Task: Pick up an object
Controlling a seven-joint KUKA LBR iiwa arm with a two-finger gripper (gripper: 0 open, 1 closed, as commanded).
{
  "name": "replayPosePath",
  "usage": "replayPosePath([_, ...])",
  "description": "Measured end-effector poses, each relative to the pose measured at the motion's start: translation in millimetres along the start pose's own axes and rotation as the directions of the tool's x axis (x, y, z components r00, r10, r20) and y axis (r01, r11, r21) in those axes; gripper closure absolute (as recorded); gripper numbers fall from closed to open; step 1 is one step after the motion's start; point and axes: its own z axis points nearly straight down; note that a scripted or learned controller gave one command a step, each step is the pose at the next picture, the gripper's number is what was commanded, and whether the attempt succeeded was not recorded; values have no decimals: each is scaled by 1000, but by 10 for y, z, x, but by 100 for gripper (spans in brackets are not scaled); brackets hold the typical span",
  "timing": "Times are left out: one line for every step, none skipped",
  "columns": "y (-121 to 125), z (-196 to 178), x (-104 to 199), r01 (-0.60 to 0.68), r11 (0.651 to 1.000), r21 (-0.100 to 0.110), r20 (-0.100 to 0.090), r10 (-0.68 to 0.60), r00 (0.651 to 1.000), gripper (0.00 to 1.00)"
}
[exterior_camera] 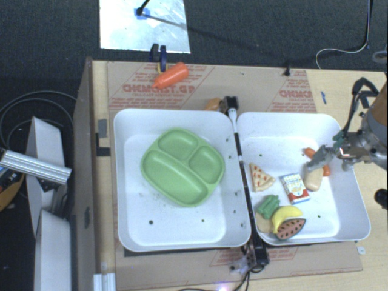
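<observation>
Arm (370, 141) (from right) over right bin (348, 223)

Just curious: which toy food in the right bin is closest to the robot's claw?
The beige piece, right under the end effector. Pizza slice, banana and watermelon lie farther left.

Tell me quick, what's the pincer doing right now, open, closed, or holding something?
Pincer: low in the right bin, above a beige toy; open or closed cannot be told, and no grasp is visible.
</observation>
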Motion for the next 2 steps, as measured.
replayPosePath([377,1725,-86,0,1000,-10,1,0,1000,0])
replayPosePath([47,1880,-176,-5,1000,4,-1,5,1000,0])
